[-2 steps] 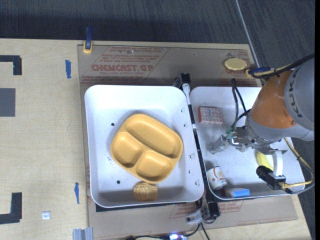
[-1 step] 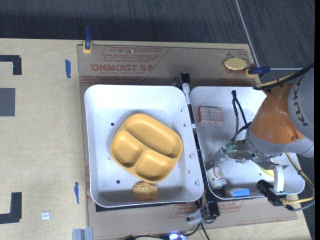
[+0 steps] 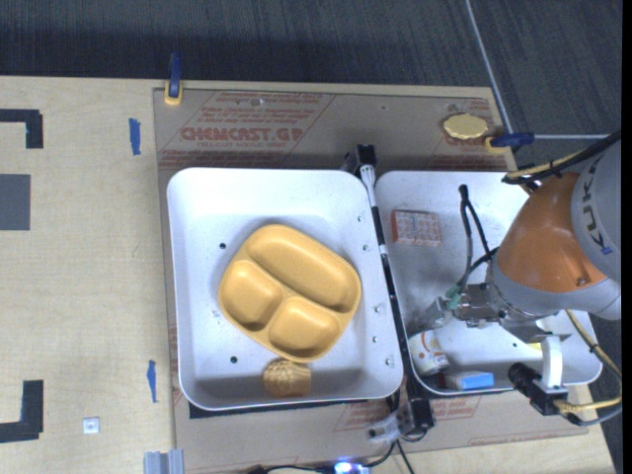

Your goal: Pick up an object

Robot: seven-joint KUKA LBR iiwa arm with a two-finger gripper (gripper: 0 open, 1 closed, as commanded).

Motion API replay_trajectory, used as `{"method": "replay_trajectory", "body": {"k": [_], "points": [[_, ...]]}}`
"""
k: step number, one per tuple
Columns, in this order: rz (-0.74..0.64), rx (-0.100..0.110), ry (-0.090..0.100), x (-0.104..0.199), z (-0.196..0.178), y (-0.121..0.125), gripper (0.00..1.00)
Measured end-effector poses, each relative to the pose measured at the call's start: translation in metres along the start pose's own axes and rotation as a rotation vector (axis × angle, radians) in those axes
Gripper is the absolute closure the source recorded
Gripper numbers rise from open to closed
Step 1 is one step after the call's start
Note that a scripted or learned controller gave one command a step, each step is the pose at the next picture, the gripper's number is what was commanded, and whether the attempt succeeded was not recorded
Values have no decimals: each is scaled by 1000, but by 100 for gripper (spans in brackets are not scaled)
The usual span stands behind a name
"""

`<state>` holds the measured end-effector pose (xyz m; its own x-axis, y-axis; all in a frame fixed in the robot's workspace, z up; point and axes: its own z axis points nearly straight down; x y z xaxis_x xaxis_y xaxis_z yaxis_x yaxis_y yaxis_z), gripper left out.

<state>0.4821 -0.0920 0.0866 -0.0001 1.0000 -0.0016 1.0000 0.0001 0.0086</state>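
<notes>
The arm is reaching low into the right bin, its pincer state indiscernible. The yellow tray is crowding the left bin; the worktop is lying bare.

The arm is a chunky, rounded thing, mostly grey with a big glossy orange band wrapping it above the wrist. There's part of a dark letter K on the grey shell at the far right. Black cables loop off its left side, plus a yellow one along the top. Toward the wrist it turns into darker metal hardware with a small green bit.
</notes>
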Motion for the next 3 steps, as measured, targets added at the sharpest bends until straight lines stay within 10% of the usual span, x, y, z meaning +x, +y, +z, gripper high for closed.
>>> {"method": "replay_trajectory", "body": {"k": [1,3], "points": [[0,0,0,0,0,0,0],[-1,4,0,-2,1,118,0]]}}
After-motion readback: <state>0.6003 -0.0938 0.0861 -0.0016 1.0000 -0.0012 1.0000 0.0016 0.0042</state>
